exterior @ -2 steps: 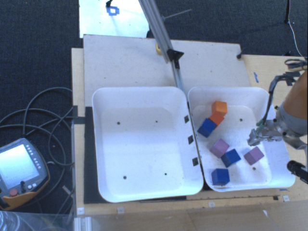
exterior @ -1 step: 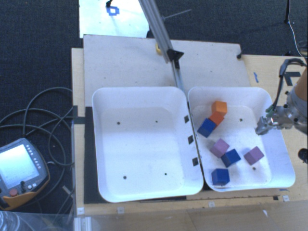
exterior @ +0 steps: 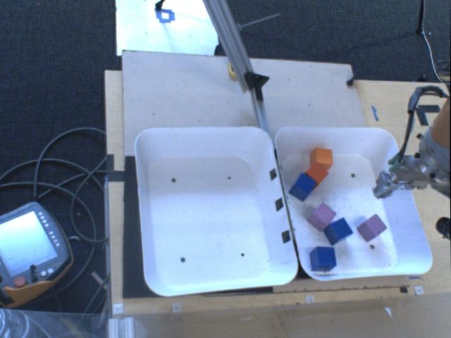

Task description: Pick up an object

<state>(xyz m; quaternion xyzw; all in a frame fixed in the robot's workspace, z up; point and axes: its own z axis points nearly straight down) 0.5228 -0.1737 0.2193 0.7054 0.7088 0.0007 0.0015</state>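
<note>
Blocks, seven of them, lie loose in the right-hand bin [exterior: 405, 248]; any one serves the task. Pincer [exterior: 386, 186] sits over that bin's right rim, tip pointing inward. Its opening is too small and blurred to read: cannot tell whether wide or narrow. Nothing visible between its tips.

Layout relative to the pincer:
- purple block [exterior: 371, 227]: nearest, just below and slightly inward of the tip, standing apart from the others.
- blue block [exterior: 338, 230] and lilac block [exterior: 321, 215]: further inward, touching or nearly so.
- second blue block [exterior: 323, 258]: inward and well below, near the bin's front wall.
- orange pair [exterior: 320, 162] with a third blue block [exterior: 303, 186] against it: across the bin, roughly level with the tip and above.

Judgement on the step: approach and selection. Best target is likely the purple block, since it has free floor on all sides and needs the shortest travel. Clustered blocks risk a tip landing on a neighbour.

Advice: open fully before descending, centre over the block, turn the wrist so the tips meet two parallel faces rather than corners (the block sits rotated). Descend vertically, keep clear of the sloped bin wall, close, then lift straight and confirm the block rises.
</note>
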